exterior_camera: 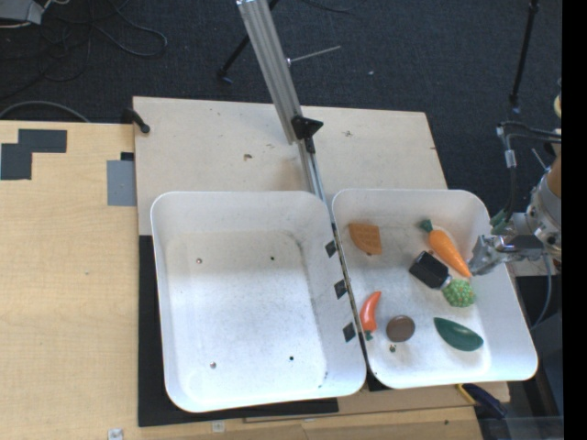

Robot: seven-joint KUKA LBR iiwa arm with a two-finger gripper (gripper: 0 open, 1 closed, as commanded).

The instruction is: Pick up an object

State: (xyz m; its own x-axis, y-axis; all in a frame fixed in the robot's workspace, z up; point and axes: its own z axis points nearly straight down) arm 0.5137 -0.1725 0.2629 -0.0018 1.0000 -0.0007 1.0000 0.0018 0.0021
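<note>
Nearest me, one dark green leaf-shaped piece (458, 335) lies in the right bin (500, 360), beside one brown disc (400, 328). I count six objects there, adding one red pepper (369, 311), one tan wedge (366, 237), one black block (427, 269), and one carrot (449, 251), long axis diagonal, green top pointing upper-left. My hand (486, 250) hangs at the bin's right rim; its grip I cannot tell.

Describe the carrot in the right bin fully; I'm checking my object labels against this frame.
The carrot is a small toy, plastic by its look, with a smooth orange body and a short green top. It lies flat on the floor of the right bin, slanted, with the green top toward the bin's back wall and the tip toward the front right. Its underside touches or nearly touches the black block; the green bumpy ball sits just past its tip. The gripper is close beside its tip.
</note>
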